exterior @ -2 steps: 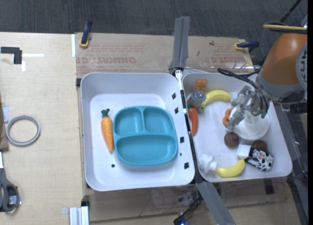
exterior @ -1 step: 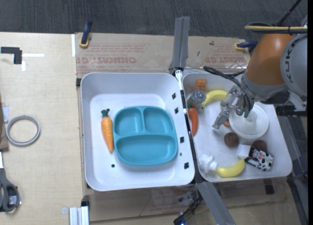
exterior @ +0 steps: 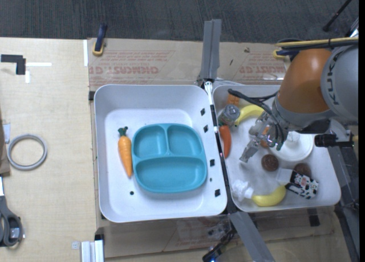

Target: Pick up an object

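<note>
The tool (exterior: 258,141) hangs low in the right bin (exterior: 325,195), fingers spread and holding nothing, bananas (exterior: 269,197) and a carrot (exterior: 225,140) lying within reach.

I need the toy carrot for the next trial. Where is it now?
The toy carrot lies in the left bin, just left of the blue divided plate.

Red print is running across the cardboard (exterior: 171,61) behind the bins, but it is showing reversed and too faint to read with any certainty. On the arm (exterior: 342,84) at the right edge, dark letters "KU" are showing, the rest being cut off.
</note>
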Controlling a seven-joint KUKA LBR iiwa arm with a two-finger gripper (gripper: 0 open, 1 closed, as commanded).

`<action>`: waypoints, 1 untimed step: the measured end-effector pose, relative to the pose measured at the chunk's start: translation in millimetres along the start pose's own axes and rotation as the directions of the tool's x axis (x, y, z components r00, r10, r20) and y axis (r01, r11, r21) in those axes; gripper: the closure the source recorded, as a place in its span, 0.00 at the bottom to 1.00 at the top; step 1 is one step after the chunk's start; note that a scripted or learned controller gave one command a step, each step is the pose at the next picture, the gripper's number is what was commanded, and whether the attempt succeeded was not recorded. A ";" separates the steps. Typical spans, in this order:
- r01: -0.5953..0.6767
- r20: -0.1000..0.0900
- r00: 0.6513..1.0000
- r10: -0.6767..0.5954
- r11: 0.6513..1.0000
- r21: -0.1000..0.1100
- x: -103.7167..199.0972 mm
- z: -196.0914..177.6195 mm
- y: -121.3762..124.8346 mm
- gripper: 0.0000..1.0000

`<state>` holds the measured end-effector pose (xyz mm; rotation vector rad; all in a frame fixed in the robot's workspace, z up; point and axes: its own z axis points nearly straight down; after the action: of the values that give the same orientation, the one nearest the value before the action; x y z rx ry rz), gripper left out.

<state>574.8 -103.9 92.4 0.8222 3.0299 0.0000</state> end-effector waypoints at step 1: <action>-0.054 0.001 0.999 0.054 0.999 0.000 -41.1 0.0 29.7 0.00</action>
<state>625.2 -99.0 92.5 0.9030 3.0057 -0.0009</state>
